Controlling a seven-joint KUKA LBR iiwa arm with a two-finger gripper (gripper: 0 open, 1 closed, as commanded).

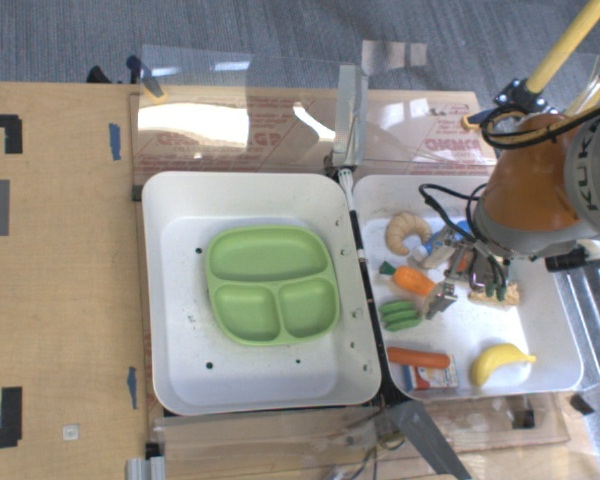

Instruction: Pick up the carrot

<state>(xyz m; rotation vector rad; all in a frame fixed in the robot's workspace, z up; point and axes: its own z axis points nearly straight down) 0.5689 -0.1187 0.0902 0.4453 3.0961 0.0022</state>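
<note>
The carrot (413,280) is a short orange piece with a green stem end, lying in the right bin (550,363) near its left side. My gripper (443,298) hangs just right of the carrot and slightly nearer the camera, fingers pointing down toward the bin floor close to the carrot's right end. The fingers look spread a little, with nothing between them. The grey arm with its orange band (525,183) comes in from the upper right.
In the right bin lie a croissant (408,230), a green pea pod (401,314), a red-orange sausage-like piece (418,358), a yellow banana (500,361) and a toast-like piece (495,290). A green divided plate (272,284) sits in the left bin (170,268).
</note>
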